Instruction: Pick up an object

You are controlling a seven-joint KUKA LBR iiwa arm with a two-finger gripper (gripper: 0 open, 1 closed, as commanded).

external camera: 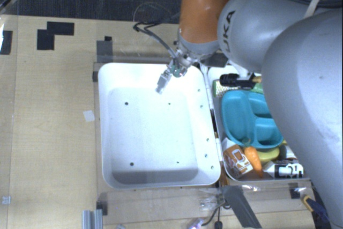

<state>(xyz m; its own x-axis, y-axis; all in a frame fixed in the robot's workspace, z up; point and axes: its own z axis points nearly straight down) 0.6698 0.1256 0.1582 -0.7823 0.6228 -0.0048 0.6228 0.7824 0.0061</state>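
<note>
Since the gripper (161,86) hangs over the far right corner of the left bin (115,137), above bare white floor, every candidate is 1 bin over. All the objects sit in the right bin (262,181), partly under the arm. Can't tell at this angle if the gripper is released or clenched; nothing visible in it.

Candidates, my read:
- blue tray (252,115): biggest item, 2 compartments, looks like rigid moulded plastic. Light, stiff, probably slick. Too wide to span, so the only grip is a pinch on the rim or the divider wall. Likely to tilt and swing if lifted from 1 edge.
- orange piece (253,157): small, rounded, just beside the tray's near edge, touching the brown packet (235,161). Looks light and firm. Best bet: grip across the narrow axis, mid-body. Rounded sides may squirt out if the grip is off-centre.
- brown packet: printed pouch or box, can't tell which. If soft it will crumple, so take it across the edges.
- yellow-green item (271,153): wedged between tray and orange piece, mostly hidden. Skip.
- black-and-white item (286,170): near corner, tight to the bin wall, poor clearance.

Clutter is tight at the near end, so expect neighbours to get nudged.
</note>
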